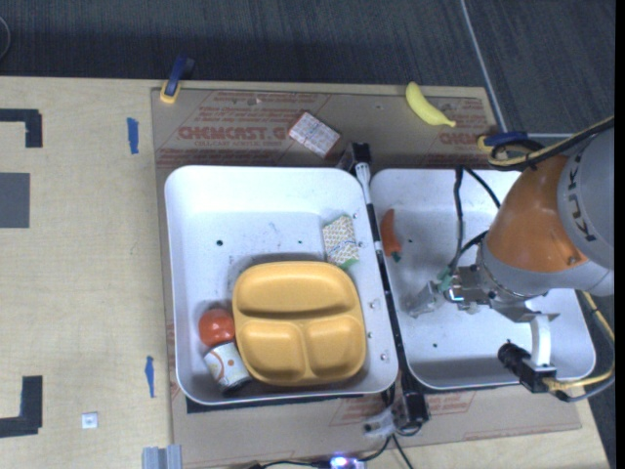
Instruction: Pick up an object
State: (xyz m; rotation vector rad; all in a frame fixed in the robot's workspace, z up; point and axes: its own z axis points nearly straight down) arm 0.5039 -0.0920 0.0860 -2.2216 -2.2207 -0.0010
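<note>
My gripper (422, 301) hangs low over the floor of the right bin (444, 360), left of its middle. An orange, carrot-like piece (390, 233) lies against that bin's left wall, up and to the left of the gripper and apart from it. In the left bin (178, 262), a large yellow compartment tray (293, 320) lies upside down. A red-orange ball (216, 325) and a small white-and-orange can (227, 362) sit at the tray's left. A patterned packet (340, 239) lies near the right wall. The view does not show anything held.
The grey arm with its orange band (532, 228) covers the right bin's right half. Behind the bins, a yellow banana (428, 106) and a small patterned box (313, 133) lie on the cardboard. A blue clamp (176, 78) grips its far left corner.
</note>
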